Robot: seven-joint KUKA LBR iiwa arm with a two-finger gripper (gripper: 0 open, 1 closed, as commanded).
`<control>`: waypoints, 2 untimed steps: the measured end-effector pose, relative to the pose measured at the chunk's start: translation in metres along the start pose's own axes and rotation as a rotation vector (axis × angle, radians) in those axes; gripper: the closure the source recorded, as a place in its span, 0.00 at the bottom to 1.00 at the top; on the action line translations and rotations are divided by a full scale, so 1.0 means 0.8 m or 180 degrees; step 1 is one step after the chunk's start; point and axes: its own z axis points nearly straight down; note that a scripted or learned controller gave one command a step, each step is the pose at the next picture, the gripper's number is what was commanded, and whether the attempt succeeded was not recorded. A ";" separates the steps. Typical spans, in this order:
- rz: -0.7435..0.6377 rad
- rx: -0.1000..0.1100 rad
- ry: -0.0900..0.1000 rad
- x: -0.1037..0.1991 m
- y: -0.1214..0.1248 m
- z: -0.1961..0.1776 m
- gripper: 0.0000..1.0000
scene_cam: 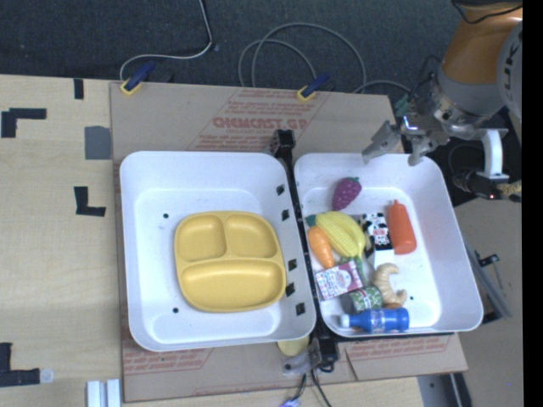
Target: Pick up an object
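Observation:
My gripper [397, 147] hangs open above the far rim of the right bin [454, 219], with nothing between its two grey fingers. Below it in that bin lie purple grapes [345, 192], a yellow corn cob [341, 232], an orange carrot [321, 248], a red-orange bottle [400, 225], a small black-and-white carton [377, 229], a pink packet [338, 280], a green packet [365, 298], a tan curved piece [389, 282] and a blue bottle [376, 320]. The grapes are the nearest item to the gripper.
The left bin [140, 227] holds a yellow divided plate [229, 259]. Both bins rest on a cardboard sheet [246, 117] held by blue and yellow clamps [136, 76]. Cables loop beyond the bench's far edge.

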 end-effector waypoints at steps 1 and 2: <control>-0.0007 0.0021 0.0005 0.044 0.015 0.145 0.00; -0.0004 -0.0003 -0.0006 0.032 0.039 0.227 0.00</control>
